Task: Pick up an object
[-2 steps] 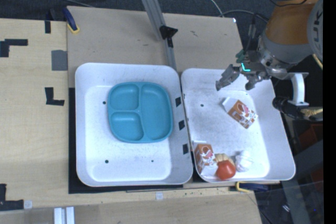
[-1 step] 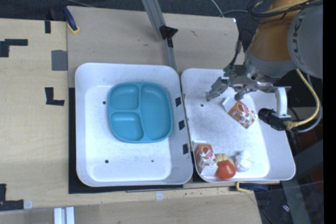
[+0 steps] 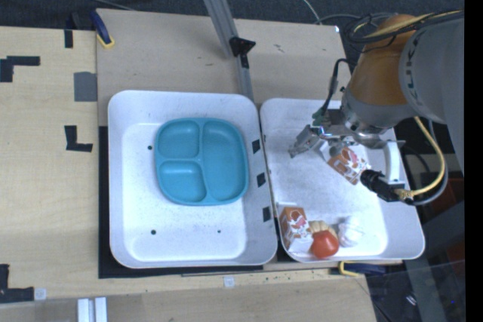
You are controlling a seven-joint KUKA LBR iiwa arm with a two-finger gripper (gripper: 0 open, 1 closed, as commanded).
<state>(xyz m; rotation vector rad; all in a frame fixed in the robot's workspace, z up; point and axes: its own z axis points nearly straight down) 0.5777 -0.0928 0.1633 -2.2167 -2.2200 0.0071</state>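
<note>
Worktop [image 3: 173, 64]: pale wood surface carrying two shallow white bins set side by side, their inner walls touching.

Left bin [image 3: 128, 237]: holds one blue divided plate [image 3: 201, 161] with three compartments, lying flat toward the far half of the bin.

Right bin [image 3: 287, 117]: holds loose items gathered at its near edge and one item under the arm.
- Red-and-white packet [image 3: 293, 224], near left corner of the bin, tilted.
- Red round object [image 3: 324, 244], like a tomato, just right of that packet and touching it.
- Small tan piece [image 3: 318, 226] just beyond the red round object.
- Crumpled white object [image 3: 349, 232], just right of the red round one.
- Red-and-white carton [image 3: 348, 163], tilted, in the far right part of the bin, directly beneath the wrist.

Arm [image 3: 423, 72]: grey with an orange band, reaching in from the right over the right bin.

Gripper [image 3: 324, 141]: low over the far half of the right bin. One dark finger [image 3: 302, 142] angles out to the left; the red-and-white carton sits just right of it, against the gripper. Whether the carton lies between the fingers, and how wide they stand, cannot be told from this angle.

Grey metal bar [image 3: 215, 0]: slants across the far worktop to the seam between the bins.
</note>
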